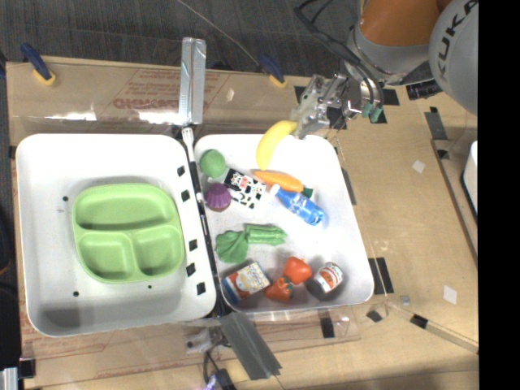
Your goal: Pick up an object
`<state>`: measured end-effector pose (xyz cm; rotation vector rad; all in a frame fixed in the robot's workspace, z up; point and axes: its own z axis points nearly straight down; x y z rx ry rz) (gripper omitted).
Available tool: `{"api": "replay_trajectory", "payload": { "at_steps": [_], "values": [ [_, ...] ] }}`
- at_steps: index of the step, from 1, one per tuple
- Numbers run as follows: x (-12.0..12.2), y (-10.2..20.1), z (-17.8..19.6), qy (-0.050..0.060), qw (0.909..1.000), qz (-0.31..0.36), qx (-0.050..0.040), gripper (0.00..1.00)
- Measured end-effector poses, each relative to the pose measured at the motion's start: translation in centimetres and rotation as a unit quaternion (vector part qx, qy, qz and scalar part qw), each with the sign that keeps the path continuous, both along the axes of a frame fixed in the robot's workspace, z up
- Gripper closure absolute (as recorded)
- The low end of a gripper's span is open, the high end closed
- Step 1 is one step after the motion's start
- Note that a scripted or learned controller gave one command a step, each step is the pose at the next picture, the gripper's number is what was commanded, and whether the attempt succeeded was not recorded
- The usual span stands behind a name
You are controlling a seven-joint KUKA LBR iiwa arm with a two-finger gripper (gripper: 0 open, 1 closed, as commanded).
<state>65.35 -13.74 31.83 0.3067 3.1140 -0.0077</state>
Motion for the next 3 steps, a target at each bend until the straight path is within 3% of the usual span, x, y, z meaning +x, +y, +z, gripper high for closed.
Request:
{"api": "replay_trajectory", "payload": {
  "at_steps": [2, 3],
  "values": [
    [0.2, 0.1, 2.2, -0.004, 1.0000, 0.003, -0.0019, 1.00],
    [-2.0, -5.8, -13.5, 0.011, 0.9945, 0.104, 0.0039, 1.00]
  ]
}}
